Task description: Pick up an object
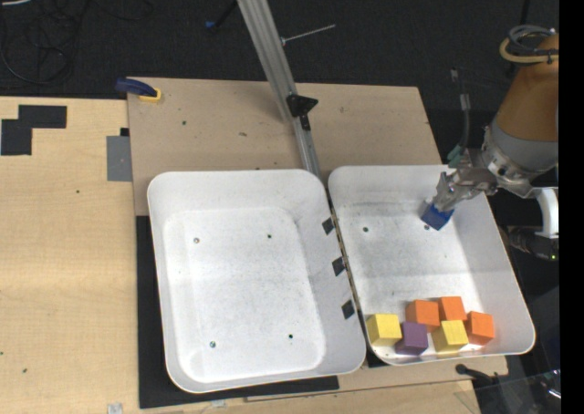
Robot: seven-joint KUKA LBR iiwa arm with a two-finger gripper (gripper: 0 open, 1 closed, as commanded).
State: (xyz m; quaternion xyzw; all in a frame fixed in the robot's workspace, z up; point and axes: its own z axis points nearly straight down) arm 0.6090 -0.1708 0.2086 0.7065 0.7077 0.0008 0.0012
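Note:
My gripper hangs over the far right part of the right bin, reaching in from the right. A blue block sits right at the fingertips, and it looks pinched between them, slightly above the bin floor. At the near edge of the same bin lies a cluster of blocks: a yellow one, a purple one, another yellow and three orange ones.
The left bin lies beside the right one, with black clips along the shared edge. A slanted metal rail rises behind the bins. The wooden bench extends behind them.

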